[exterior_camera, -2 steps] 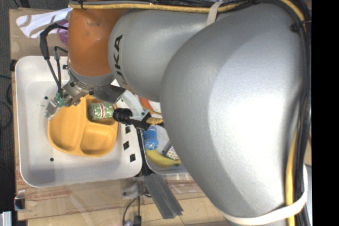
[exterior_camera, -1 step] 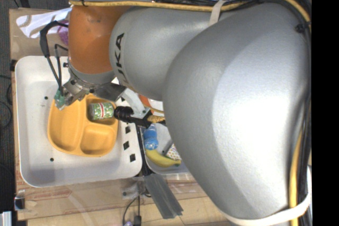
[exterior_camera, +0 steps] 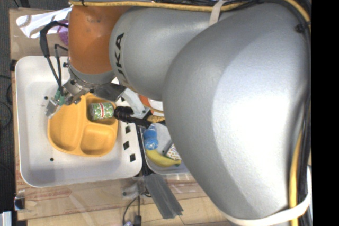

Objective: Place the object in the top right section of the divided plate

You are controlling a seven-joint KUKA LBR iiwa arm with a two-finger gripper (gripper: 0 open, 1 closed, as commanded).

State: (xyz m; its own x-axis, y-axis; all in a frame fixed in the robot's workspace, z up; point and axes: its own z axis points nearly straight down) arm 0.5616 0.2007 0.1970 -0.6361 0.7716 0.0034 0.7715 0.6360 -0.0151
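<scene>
bins: 2 | divided plate: 1 | green can: 1 | banana: 1 | blue object: 1

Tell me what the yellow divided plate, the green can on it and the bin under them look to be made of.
Divided plate: likely moulded plastic, matte yellow, with soft rounded dividers. Green can: probably metal or a plastic toy with a printed label; its end looks pale and shiny. Bin: seemingly smooth white plastic, with rounded corners and a faint sheen.
</scene>
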